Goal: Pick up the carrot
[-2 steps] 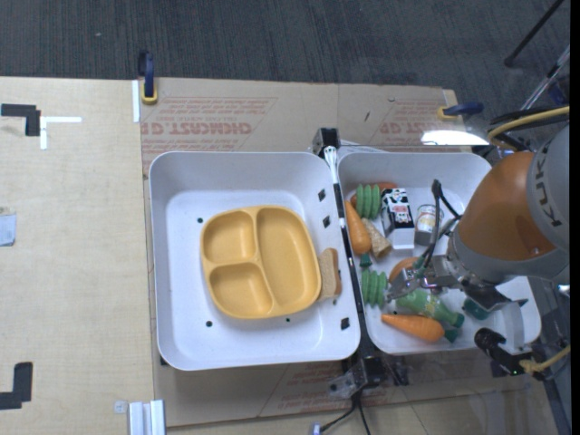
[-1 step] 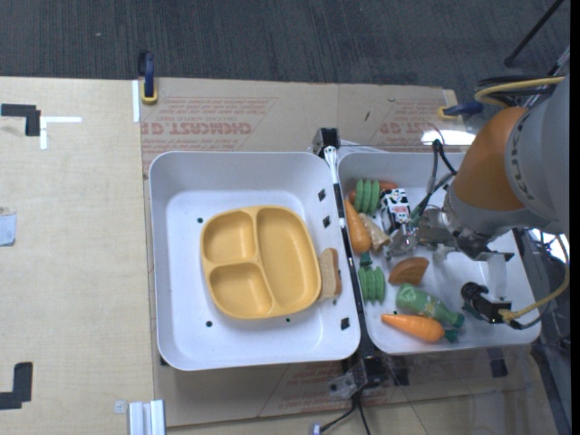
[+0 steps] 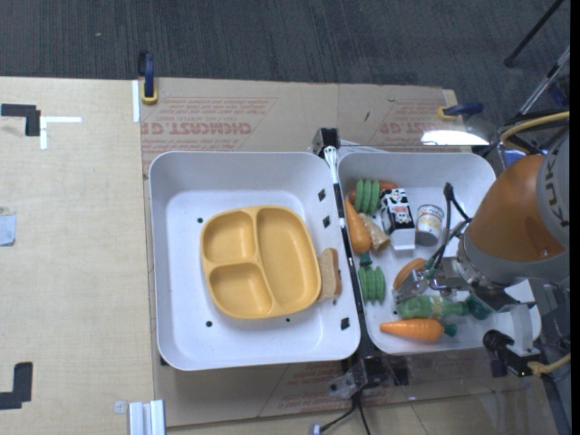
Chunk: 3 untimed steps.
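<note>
The carrot (image 3: 414,330) lies on its side near the front edge of the right bin (image 3: 471,166), its point toward the wall between the two bins and its thick end toward the arm. It looks like a moulded plastic toy: smooth, glossy, stiff, and probably light. A tapered, slick body like that will likely squirt out of a pinch taken near the tip, so the thick middle, gripped across its width, seems the safer hold. A green vegetable (image 3: 435,308) lies touching it on the far side, which leaves little room for a finger there.

The gripper (image 3: 419,282) hangs just above that green piece, close to the carrot; whether it is spread or closed I cannot tell.

Another orange piece (image 3: 358,228) rests against the dividing wall. The left bin (image 3: 181,333) carries a matte yellow plate (image 3: 260,263) with three rounded hollows and a slice of bread (image 3: 329,274) at its right edge.
</note>
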### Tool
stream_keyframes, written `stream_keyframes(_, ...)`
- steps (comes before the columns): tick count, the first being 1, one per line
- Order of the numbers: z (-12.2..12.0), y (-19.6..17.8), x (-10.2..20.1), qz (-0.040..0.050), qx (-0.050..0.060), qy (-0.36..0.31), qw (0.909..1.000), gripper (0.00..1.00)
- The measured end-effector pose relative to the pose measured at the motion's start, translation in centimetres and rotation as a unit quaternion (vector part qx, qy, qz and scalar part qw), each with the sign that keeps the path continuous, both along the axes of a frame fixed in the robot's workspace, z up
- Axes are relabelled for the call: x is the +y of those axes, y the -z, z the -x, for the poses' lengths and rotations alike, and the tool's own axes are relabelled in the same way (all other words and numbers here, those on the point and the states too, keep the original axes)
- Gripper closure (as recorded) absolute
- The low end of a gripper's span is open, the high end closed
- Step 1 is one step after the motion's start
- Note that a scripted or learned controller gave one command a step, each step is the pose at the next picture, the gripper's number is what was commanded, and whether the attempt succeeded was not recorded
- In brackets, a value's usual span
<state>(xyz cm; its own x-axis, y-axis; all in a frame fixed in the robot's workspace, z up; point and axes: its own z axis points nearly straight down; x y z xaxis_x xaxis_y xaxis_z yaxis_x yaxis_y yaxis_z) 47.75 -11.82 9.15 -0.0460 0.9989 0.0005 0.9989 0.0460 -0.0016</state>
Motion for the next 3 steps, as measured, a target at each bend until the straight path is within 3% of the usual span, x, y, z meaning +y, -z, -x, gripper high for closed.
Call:
stream_keyframes(1, -7.2, 0.0, -0.4, 0.0011, 0.0, 0.049, 0.9988, 0.0)
stream_keyframes(2, -1.1, 0.0, -0.2, -0.0005, 0.0, -0.121, 0.9927, 0.0)
stream_keyframes(3, -4.9, 0.0, -2.2, 0.0012, 0.0, 0.107, 0.9942, 0.0)
